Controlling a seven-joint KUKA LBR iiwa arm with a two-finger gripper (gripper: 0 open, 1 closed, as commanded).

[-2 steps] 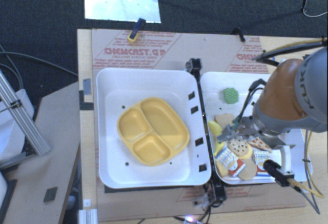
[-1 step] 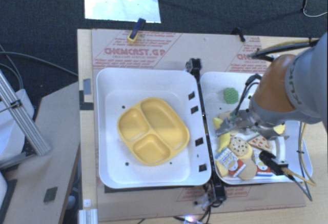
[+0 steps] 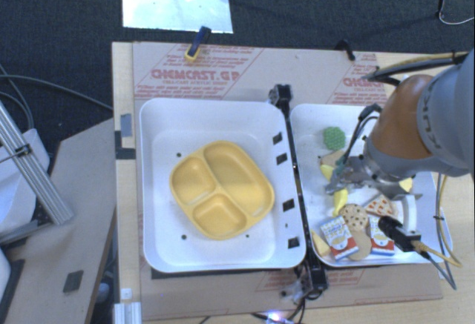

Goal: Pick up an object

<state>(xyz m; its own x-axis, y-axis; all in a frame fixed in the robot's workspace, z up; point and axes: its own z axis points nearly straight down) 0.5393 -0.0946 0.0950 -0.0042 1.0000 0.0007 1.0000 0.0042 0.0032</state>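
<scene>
The right bin (image 3: 308, 130) holds several small toy foods. A green knobbly piece (image 3: 334, 138) lies near its back, with a yellow piece (image 3: 326, 164) just in front of it. My gripper (image 3: 341, 180) hangs low over the bin's left-middle, between that yellow piece and another yellow piece (image 3: 340, 202). Closer to the front are a speckled cookie (image 3: 355, 219), a pizza slice (image 3: 378, 206) and a small red-and-white box (image 3: 335, 231). The grey arm with its orange band (image 3: 401, 122) covers the bin's right half.
The left bin (image 3: 159, 122) holds a yellow three-part plate (image 3: 221, 189). A black divider with clips (image 3: 286, 159) runs between the bins. A blue-and-yellow tool (image 3: 197, 43) lies on the board behind them. Cables trail at the front right (image 3: 438, 248).
</scene>
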